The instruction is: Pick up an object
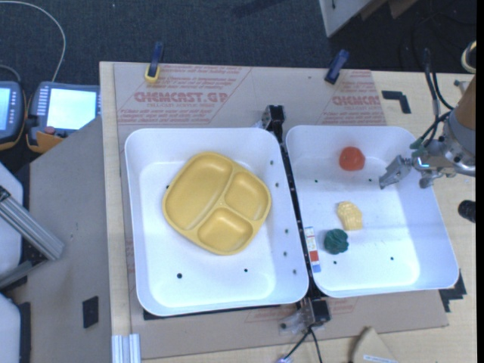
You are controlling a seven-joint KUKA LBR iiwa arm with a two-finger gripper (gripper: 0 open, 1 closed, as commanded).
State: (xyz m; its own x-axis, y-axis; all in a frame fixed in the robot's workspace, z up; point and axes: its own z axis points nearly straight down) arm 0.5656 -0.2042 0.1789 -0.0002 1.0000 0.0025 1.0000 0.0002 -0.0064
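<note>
Camera view: pincer point(395, 174) enters from the right, over the right bin point(423, 271), near its right wall; fingers spread, nothing betw. them. Right bin holds a red ball point(351, 158) at upper centre, well apart from a pale yellow piece point(349, 215) and a dark green piece point(336, 240) just below it. Left bin point(151, 278) holds a yellow divided plate point(217, 202).

Dark blue-grey carpet floor point(227, 21) behind bench point(110, 203). Lit tablet screen point(69, 109) at left. White cable point(45, 21) looping on floor. Aluminium rail point(30, 225) lower left.
</note>
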